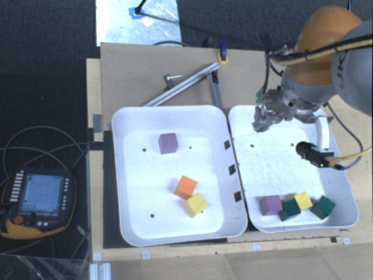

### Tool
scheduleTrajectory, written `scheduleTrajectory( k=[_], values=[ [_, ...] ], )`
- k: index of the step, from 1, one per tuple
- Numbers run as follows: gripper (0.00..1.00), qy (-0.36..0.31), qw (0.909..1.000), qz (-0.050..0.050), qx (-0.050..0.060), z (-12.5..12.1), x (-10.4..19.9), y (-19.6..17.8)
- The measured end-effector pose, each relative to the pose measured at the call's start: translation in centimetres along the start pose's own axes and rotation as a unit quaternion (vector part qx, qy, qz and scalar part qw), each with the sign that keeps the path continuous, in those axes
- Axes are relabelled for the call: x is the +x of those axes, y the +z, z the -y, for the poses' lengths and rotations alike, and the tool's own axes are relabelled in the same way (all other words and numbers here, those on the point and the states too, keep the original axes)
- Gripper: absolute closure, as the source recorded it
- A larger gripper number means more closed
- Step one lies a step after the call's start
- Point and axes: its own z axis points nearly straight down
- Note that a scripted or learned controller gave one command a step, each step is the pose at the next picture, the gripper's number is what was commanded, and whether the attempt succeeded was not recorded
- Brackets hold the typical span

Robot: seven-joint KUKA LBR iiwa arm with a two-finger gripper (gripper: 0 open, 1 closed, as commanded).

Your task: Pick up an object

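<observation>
Dark carpet surrounds a wooden bench [175, 69] carrying two shallow white bins side by side. Taking the left bin [122, 174] as the landmark: inside it, a purple cube [168, 143] sits toward its far side, with an orange cube [185, 186] nearer the front and a yellow cube [195, 204] touching the orange one's front corner. Immediately to its right, the right bin [245, 156] holds a row along its front wall: a purple block [270, 204], a dark green block [288, 209], a yellow block [302, 200] and another green block [323, 206]. The grey arm's gripper [263, 121] hangs over that right bin's far left corner, apart from every block; whether its fingers are open or closed cannot be told. Left of the landmark bin, off the bench, a handheld control pendant [38, 202] lies on the floor.
</observation>
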Motion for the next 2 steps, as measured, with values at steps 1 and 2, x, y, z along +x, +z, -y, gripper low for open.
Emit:
scheduleTrajectory(
  k=[1, 2],
  values=[
    [1.00, 0.000, 1.0000, 0.000, 0.001, 0.7, 5.6, 1.3],
    [1.00, 0.001, 1.0000, 0.000, 0.001, 2.0, 10.6, 2.3]
  ],
)
